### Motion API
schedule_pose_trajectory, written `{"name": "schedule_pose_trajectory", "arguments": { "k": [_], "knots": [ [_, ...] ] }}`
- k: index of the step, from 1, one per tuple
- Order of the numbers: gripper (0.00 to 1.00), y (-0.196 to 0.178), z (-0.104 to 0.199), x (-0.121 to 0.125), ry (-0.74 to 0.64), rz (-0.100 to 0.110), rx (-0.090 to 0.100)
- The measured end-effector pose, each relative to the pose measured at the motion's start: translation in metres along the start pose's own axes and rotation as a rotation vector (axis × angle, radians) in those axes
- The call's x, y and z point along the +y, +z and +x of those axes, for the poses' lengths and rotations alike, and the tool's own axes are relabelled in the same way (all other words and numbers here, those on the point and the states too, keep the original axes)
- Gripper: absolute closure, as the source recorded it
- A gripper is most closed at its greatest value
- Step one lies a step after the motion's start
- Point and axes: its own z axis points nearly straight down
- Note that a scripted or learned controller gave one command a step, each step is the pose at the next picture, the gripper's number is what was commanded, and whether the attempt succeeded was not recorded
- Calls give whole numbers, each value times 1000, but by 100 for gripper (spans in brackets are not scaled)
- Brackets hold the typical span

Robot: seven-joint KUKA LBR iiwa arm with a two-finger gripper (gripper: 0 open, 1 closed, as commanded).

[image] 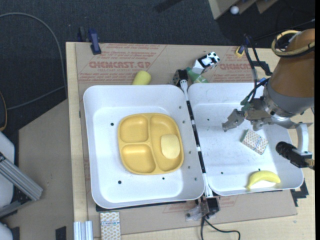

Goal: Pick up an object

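From the camera above, a tabletop (pixel 75 134) of brown printed cardboard carries two shallow white plastic bins side by side, with dark carpet floor (pixel 40 14) beyond its far and left edges. The left bin (pixel 100 174) holds a yellow divided plastic tray (pixel 142 151), and a pale yellow rounded piece (pixel 170 146) lies in the tray's right compartment. The right bin (pixel 220 159) holds a small patterned white packet (pixel 254 141) towards its right side and a yellow banana-shaped toy (pixel 263 178) at its near right corner. The grey arm with the orange band (pixel 292 74) reaches in from the right, and its gripper (pixel 243 121) hangs over the right bin, just left of the packet. Its fingers (pixel 231 121) stand apart, with nothing between them. On the bare cardboard beyond the bins lie a small yellow cylinder (pixel 142 77) and a black-and-white object (pixel 207 61).
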Motion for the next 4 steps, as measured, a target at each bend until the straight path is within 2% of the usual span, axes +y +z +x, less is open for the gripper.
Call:
{"name": "schedule_pose_trajectory", "arguments": {
  "k": [1,2,3,4],
  "knots": [
    [0,76,-71,-38,2,0,-2],
    [0,120,-97,10,0,-9,-4],
    [0,24,66,53,-2,-4,1],
    [0,-51,22,135,0,-5,-3]
  ]
}}
